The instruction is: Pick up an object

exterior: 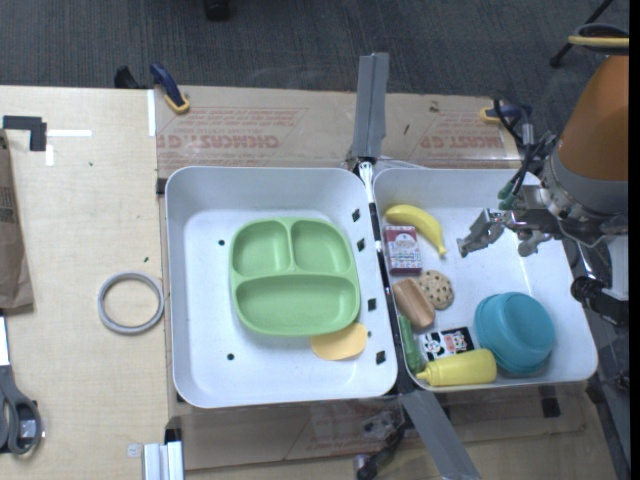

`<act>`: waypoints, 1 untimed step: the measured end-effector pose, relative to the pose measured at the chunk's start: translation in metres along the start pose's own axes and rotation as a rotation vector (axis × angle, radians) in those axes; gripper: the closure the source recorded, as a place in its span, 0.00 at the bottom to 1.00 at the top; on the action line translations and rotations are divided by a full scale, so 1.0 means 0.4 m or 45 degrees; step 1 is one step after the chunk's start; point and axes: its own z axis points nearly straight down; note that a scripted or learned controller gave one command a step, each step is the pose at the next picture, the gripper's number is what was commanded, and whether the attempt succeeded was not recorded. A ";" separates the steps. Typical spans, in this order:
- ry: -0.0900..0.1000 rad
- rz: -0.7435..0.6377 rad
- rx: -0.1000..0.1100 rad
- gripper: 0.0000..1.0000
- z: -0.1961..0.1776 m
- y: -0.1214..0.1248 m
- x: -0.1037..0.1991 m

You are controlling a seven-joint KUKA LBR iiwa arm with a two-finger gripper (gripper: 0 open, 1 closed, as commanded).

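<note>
Two shallow white bins side by side on the counter (80, 228). In the left bin (190, 268), a green divided plate (295, 275) lying flat near the middle, with a yellow-orange disc (340, 344) touching its near right corner. In the right bin (500, 193), a cluster along the left wall: a banana (420, 226) at the far end, a small red box (402, 248) just beside it, then a cookie (436, 288) and a hot-dog bun (413, 303) touching each other. Nearer the front wall, a black-and-white card (446, 343), a yellow bottle (460, 369) lying on its side, and a blue bowl (514, 332) at the right. Claw (478, 236) hanging over the bare middle of the right bin, right of the banana and beyond the bowl, fingers slightly parted with nothing between them. Grey arm with orange band (598, 88) entering from the right. On the counter left of the bins, a grey ring (131, 302).
</note>
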 end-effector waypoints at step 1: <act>0.000 -0.320 0.000 0.00 0.163 0.111 0.126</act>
